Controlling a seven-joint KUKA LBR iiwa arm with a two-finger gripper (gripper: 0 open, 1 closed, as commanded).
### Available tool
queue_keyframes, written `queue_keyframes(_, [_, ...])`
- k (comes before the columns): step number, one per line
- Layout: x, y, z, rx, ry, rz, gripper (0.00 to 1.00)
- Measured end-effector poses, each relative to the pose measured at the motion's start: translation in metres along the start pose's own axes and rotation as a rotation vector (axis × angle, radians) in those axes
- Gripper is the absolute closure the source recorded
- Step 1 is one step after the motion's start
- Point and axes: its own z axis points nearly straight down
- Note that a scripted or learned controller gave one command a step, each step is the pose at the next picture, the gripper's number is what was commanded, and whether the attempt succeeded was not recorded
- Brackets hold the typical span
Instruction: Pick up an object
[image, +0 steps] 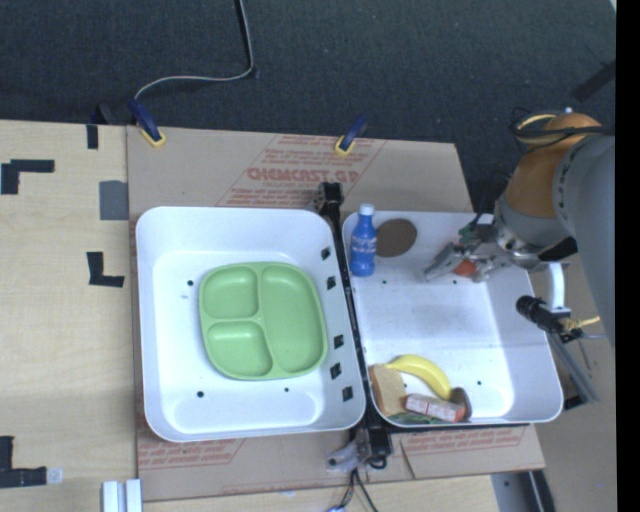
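Note:
My gripper (442, 266) hangs low over the far right part of the right bin (440, 320), its tip pointing left. Nothing shows between its tips. A brown round disc (397, 237) lies just left of it, near the bin's far wall. A blue bottle with a white cap (362, 242) stands upright in the far left corner. At the near edge lie a yellow banana (422, 372), a slice of bread (385, 384) and a red-and-tan bar (432, 406). The left bin (170, 250) holds a green divided plate (264, 320).
The grey arm with its orange band (545, 185) comes in over the right bin's right wall. A black divider with clips (338, 290) runs between the bins. Cardboard (290, 170) lies under both bins, and a cable (200, 75) runs behind them.

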Motion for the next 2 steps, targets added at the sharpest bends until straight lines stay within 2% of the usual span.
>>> queue_keyframes(1, [-0.011,0.037,0.002,0.015,0.009,0.000,0.00])
queue_keyframes(2, [-0.013,0.038,-0.009,0.007,0.000,-0.002,1.00])
